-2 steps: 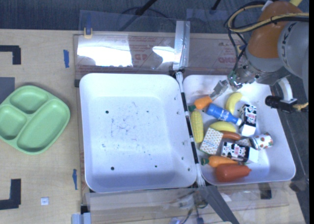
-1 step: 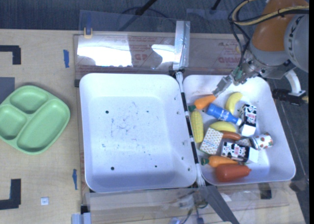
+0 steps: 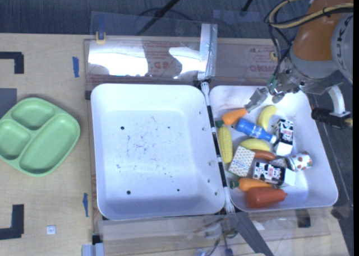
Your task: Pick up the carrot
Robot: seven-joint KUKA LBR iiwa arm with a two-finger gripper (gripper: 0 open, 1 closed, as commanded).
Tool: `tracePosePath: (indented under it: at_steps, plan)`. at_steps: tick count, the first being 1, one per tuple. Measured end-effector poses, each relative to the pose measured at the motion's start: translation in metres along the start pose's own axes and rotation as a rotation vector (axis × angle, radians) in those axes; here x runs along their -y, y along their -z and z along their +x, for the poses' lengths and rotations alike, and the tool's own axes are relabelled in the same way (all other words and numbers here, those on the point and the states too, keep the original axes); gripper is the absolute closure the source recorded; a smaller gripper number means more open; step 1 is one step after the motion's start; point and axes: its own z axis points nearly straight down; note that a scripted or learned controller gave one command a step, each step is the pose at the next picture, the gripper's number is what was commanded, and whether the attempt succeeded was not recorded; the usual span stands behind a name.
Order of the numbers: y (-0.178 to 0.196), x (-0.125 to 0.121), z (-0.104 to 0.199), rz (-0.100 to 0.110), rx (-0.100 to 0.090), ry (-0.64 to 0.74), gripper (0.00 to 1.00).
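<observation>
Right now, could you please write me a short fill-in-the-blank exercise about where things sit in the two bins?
1. The carrot lies in the ____ bin as the camera sees it.
2. The corn cob lies along that bin's ____ wall.
3. The blue bottle lies just below the carrot and left of a ____ banana.
4. The divided plate left of the left bin is ____ in colour.

Missing words: right; left; yellow; green
</observation>
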Motion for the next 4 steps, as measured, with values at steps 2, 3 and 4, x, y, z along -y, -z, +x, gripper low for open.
tracePosePath:
  at_steps: [2, 3, 4]
  plan:
    - [-0.095, -0.03, 0.014, -0.006, 0.002, -0.37, 0.0]
    - [-0.093, 0.035, 0.026, -0.004, 0.0, -0.198, 0.0]
    - [-0.085, 0.034, 0.025, -0.008, 0.001, -0.201, 1.0]
